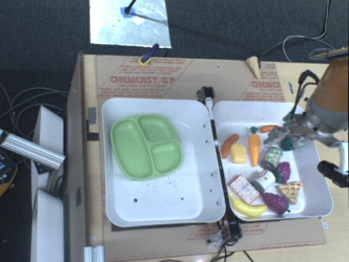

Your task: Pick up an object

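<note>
My gripper [284,137] sits over the upper right part of the right bin [316,201], metal fingers pointing toward the toys; there's a small green thing right at the tips but I can't tell if the fingers are spread or closed, or whether they have it. Using the carrot [254,148] as reference: smooth orange plastic cone, green cap on top, upright near the bin's middle. Just beside it to its left, a pale yellow lumpy chunk [238,153], then a short orange sausage [229,144], rounded ends, tilted. Just right of the carrot, a small can [272,158] with a printed label, lying at a slant, and past that a knobbly purple grape cluster [282,172]. Up and right of the carrot, a second small orange piece [268,129] near my fingers. Below the carrot: a flat square cracker-like block [244,189] with a speckled face, a curved glossy banana [246,207] along the bin's front wall, another purple grape bunch [275,202], and a triangular pizza slice [290,190]. Well left of the carrot, in the left bin [158,209], a matte green divided plate [146,146], three compartments, rounded corners. Both bins are shallow white plastic on printed cardboard [163,75].
</note>
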Robot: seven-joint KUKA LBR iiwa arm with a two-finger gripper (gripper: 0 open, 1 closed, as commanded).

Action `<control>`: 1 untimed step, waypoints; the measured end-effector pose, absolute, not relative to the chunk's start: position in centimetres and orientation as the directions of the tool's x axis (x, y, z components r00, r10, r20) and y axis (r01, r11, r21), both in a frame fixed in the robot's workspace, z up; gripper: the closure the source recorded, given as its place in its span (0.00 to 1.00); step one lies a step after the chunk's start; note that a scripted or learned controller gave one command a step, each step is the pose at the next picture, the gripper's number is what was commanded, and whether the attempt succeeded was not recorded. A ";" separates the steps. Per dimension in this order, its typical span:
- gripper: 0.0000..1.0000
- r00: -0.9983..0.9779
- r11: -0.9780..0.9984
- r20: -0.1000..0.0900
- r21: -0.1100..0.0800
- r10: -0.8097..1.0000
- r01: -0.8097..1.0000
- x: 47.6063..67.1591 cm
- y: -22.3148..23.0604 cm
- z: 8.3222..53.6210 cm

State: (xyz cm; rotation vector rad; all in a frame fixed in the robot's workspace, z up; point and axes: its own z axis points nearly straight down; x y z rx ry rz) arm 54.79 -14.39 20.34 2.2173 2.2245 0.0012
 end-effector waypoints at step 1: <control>0.00 -0.004 0.004 0.000 0.002 1.000 1.000 61.4 -15.3 8.4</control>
